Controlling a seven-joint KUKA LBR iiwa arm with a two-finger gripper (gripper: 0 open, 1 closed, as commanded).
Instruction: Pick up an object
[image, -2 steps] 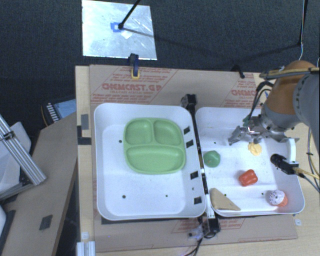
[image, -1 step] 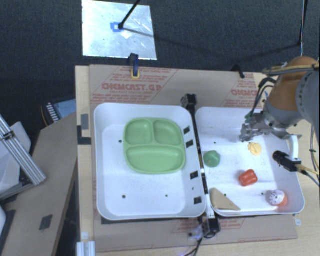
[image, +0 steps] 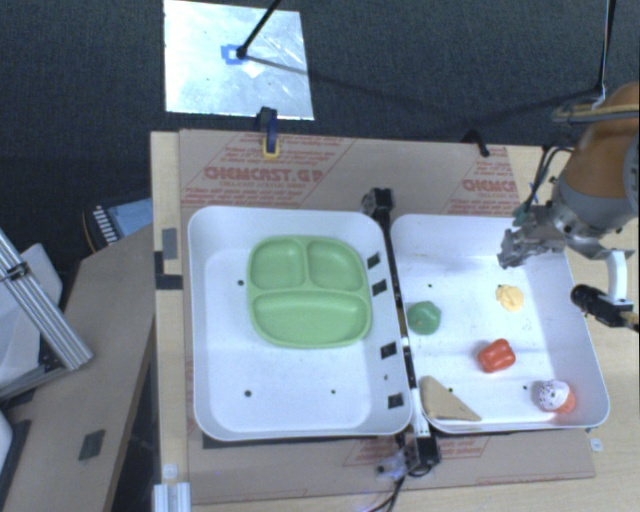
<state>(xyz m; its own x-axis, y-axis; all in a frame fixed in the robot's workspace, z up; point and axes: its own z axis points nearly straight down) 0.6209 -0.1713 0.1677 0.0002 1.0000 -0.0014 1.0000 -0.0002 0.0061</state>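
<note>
Two white bins sit side by side on the bench; the arm (image: 600, 170) reaches in from the right, and its gripper (image: 518, 250) hangs over the far part of the right bin (image: 450, 245), with nothing seen between its tips; whether it is spread or pressed together I cannot tell, as the tips are too small and blurred. Nearest to the gripper, just toward the camera, lies a yellow piece (image: 510, 297), apart from it; further toward the camera from the gripper is a red pepper (image: 495, 355); toward the camera and left of the gripper, near the wall between the bins, is a green ball (image: 424, 318); a tan wedge (image: 447, 401) lies in the near left corner of that bin, well away from the gripper; a white and orange thing (image: 551, 395) rests in the near right corner. Far to the gripper's left, the left bin (image: 215, 330) holds a green tray (image: 307, 292) with three compartments.
</note>
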